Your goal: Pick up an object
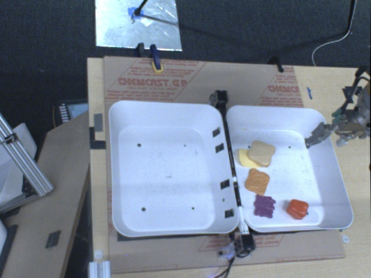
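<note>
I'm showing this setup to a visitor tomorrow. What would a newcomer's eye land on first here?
Most likely the cluster of colourful pieces in the right bin: a tan piece overlapping a yellow piece, an orange piece below them, then a purple piece and a red piece near the front. Next, the gripper reaching in over that bin's right rim, well away from the pieces. The left bin beside it looks plain white.
</note>
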You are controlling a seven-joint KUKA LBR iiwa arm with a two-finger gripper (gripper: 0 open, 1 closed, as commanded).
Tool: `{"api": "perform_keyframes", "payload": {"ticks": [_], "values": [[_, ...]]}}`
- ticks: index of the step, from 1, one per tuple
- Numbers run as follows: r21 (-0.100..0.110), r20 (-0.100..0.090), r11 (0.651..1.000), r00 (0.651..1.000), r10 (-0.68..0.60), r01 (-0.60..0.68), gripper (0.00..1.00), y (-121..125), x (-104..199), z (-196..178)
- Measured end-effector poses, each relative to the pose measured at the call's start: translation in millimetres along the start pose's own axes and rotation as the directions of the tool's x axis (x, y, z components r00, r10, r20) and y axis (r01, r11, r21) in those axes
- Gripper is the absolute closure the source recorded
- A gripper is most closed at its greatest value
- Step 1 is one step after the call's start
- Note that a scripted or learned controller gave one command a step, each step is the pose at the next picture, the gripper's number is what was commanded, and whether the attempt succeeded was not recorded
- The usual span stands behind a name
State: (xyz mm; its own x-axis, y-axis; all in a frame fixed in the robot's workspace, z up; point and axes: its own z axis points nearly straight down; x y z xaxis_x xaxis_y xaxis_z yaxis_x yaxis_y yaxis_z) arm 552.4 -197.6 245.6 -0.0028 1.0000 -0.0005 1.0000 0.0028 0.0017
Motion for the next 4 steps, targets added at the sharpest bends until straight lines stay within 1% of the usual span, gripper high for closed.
{"api": "perform_keyframes", "payload": {"ticks": [1,2,3,4], "values": [[-0.021,0.003,1.000,1.000,-0.010,0.010,0.00,37,68,-179],[-0.014,0.000,1.000,1.000,-0.010,0.010,0.00,53,145,-283],[-0.005,0.001,1.000,1.000,-0.006,0.006,1.00,53,140,-288],[-0.001,-0.004,1.000,1.000,-0.012,0.012,1.00,6,249,-290]]}}
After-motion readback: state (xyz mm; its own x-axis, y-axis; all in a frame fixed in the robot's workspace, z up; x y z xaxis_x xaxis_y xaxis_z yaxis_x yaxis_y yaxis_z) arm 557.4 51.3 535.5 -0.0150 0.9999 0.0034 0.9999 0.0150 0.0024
